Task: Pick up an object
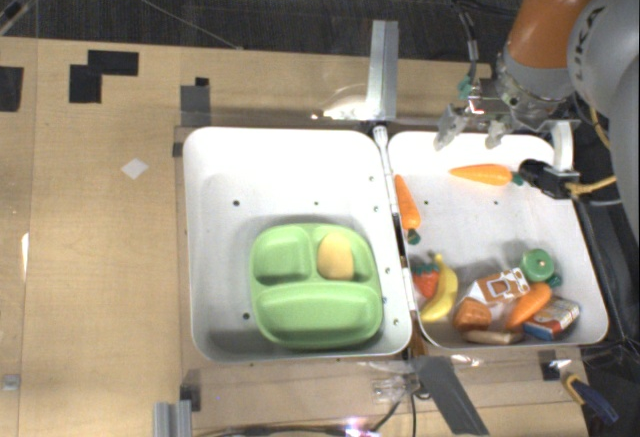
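The hand (470,129) hangs with fingers spread and nothing between them over the right bin's (590,270) far edge, just beyond a carrot (480,174) lying apart from the toy pile (495,300) at the near end.

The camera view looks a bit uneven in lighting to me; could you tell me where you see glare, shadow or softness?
In the camera view, glare whitens the bench just above the left bin, near the metal post; the green tray casts a soft shadow to its left on the bin floor; the gripper looks slightly soft, while the carrot in the right bin reads clearly.
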Available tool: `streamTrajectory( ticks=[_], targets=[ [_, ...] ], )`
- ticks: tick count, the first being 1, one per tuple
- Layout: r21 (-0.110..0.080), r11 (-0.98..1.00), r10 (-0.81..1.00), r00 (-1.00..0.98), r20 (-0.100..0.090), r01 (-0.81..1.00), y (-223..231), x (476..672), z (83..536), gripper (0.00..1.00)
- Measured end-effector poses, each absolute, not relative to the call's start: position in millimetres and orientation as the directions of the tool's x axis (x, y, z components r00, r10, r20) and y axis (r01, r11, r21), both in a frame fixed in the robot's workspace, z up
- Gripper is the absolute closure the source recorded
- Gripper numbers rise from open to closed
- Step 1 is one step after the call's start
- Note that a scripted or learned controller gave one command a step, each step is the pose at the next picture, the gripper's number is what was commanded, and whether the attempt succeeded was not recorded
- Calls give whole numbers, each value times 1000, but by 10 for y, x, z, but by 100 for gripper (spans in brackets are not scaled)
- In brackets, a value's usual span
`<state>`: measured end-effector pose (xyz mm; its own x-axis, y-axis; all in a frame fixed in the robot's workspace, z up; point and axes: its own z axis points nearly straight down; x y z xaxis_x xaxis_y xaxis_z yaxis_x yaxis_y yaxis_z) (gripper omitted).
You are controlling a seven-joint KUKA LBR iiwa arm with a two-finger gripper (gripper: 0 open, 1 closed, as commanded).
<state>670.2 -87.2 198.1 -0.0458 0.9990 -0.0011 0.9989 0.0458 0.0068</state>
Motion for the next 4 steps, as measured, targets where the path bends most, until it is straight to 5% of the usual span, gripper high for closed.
streamTrajectory(
  ticks=[1,2,3,4],
  targets=[
    [22,71,997,-71,-4,997,-1333,6635,1110,0],
    [30,-7,1000,7,5,1000,-1501,6681,1006,0],
    [7,-78,997,78,0,997,-1263,6709,1266,0],
    [8,-132,991,132,0,991,-1688,6716,886,0]
  ],
)
